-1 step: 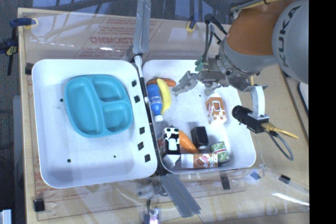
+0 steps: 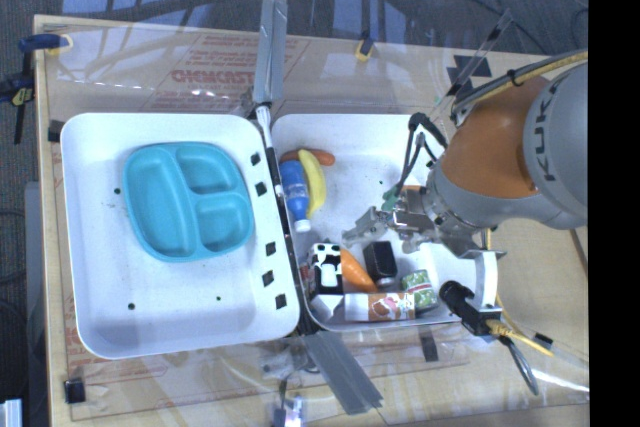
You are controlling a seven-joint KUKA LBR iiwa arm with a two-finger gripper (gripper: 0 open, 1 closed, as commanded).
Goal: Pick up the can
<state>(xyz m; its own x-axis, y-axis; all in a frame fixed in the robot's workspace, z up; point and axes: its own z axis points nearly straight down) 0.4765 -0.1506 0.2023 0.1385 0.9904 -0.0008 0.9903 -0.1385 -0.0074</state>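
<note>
Can (image 2: 392, 306) lies on its side along the lower edge of the right bin (image 2: 350, 140), lower middle of frame, wedged beside a green carton (image 2: 420, 287) and an orange piece (image 2: 355, 271). Probably rigid, light, smooth and prone to rolling, so grip across its middle. Whether the end effector (image 2: 395, 223), just above it, is spread or closed, I cannot tell.

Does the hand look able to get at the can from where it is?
Probably yes. The can lies on its side by the right bin's near wall, top uncovered, and the hand hangs just above it. A carrot and a black block crowd one side.
</note>
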